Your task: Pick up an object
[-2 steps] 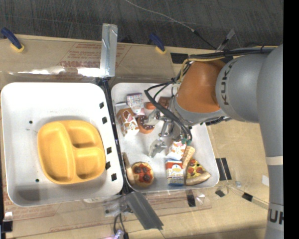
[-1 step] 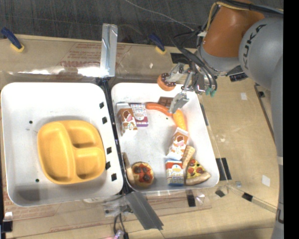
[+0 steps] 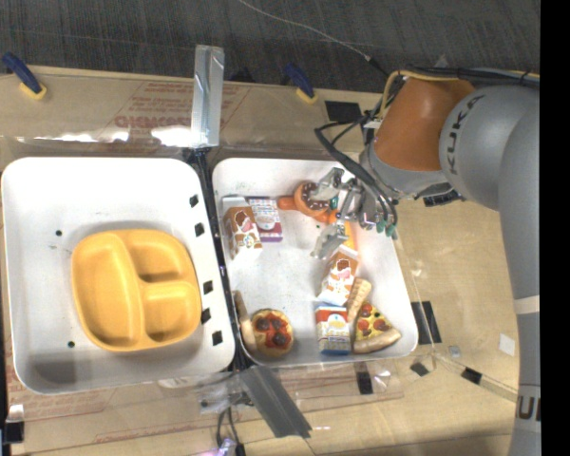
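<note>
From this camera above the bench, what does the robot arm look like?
The arm is smooth grey with rounded joints and an orange band above the wrist. Black cables loop beside it. The hand is small, metallic, with coloured wires. Grey lettering shows at the lower right.

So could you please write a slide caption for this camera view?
Gripper reaching into the right bin of toy food; yellow tray in the left bin.

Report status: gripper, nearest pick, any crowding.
Gripper low over right bin, upper right corner. Small carton just below it, nothing seen in grasp. Orange donut toy and pizza slice crowd close.
</note>
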Robot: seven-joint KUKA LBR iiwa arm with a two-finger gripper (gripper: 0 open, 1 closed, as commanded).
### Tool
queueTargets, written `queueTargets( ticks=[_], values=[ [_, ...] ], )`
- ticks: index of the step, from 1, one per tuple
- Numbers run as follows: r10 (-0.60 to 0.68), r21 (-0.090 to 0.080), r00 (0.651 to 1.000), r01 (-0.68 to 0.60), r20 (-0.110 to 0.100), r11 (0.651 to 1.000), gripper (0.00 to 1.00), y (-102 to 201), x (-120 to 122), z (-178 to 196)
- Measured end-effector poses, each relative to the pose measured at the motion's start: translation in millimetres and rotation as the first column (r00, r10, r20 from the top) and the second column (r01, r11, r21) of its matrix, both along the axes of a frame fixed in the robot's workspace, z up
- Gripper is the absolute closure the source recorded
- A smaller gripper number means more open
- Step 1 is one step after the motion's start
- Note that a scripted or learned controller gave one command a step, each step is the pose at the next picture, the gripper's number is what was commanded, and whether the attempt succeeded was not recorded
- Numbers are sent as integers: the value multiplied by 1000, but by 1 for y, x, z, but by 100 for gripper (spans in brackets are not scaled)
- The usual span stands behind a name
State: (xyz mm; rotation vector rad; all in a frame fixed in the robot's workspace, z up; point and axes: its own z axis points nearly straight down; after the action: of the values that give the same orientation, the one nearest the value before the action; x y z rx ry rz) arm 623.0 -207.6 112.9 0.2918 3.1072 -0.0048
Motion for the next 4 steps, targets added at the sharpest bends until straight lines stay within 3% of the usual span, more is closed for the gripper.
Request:
queueTargets(
  ticks=[1,2,3,4],
  values=[
    [-158,4,987,158,9,987,0,0,-43,-9],
    [-308,6,951,309,-15,951,0,-1,-133,-19],
    [-291,6,956,291,-19,957,0,32,-145,-20],
    [-67,5,998,67,-17,998,0,35,-52,-20]
  ],
)
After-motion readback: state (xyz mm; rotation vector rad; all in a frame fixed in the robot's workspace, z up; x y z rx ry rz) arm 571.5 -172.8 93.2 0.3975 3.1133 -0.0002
